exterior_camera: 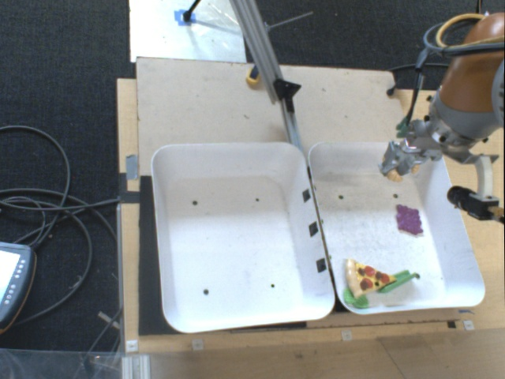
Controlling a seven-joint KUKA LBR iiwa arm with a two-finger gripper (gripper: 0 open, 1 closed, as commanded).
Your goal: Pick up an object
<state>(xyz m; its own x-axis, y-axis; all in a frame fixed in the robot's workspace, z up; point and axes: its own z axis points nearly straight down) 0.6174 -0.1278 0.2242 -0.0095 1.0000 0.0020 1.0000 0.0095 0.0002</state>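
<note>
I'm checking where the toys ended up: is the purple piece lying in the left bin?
No, the purple piece lies in the right bin, up-frame of the pizza slice.

Left bin (237,235): floor open throughout.
Right bin (355,212): purple piece (409,219) mid-right; pizza slice (368,276) and green piece (397,281) crowd near corner.
Divider: slanted pole (264,50) overhead.
</note>
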